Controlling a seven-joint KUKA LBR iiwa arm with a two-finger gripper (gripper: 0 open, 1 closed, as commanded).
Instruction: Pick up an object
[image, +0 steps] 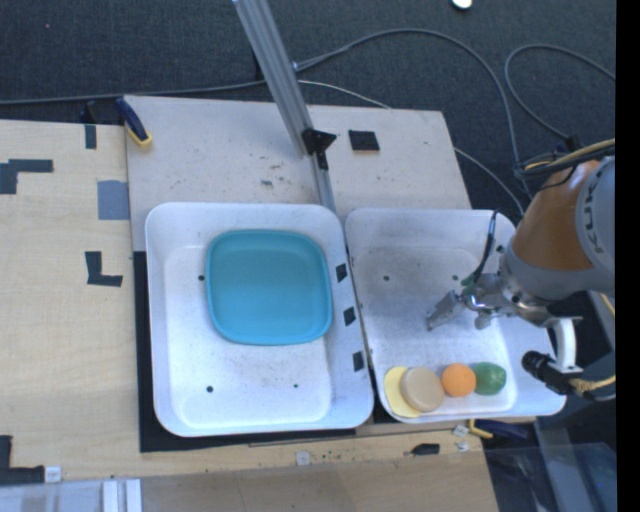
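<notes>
The gripper (447, 311) hangs over the right bin (400, 255), toward its 3 o'clock side, and whether it is parted or closed cannot be told from this angle. Nothing is visibly held in it.

From the gripper, the orange ball (459, 380) lies at about 6 o'clock, near but apart. The green ball (490, 377) touches it at 3 o'clock, and a beige round piece (422, 388) on a yellow disc (396, 392) sits at its 9 o'clock. All four line the bin's 6 o'clock wall.

Bare floor spreads from the gripper toward 9 and 12 o'clock.

The left bin (170, 300) holds a teal plate (268, 286). A metal rail (285, 85) runs from 12 o'clock down to the seam between the bins.
</notes>
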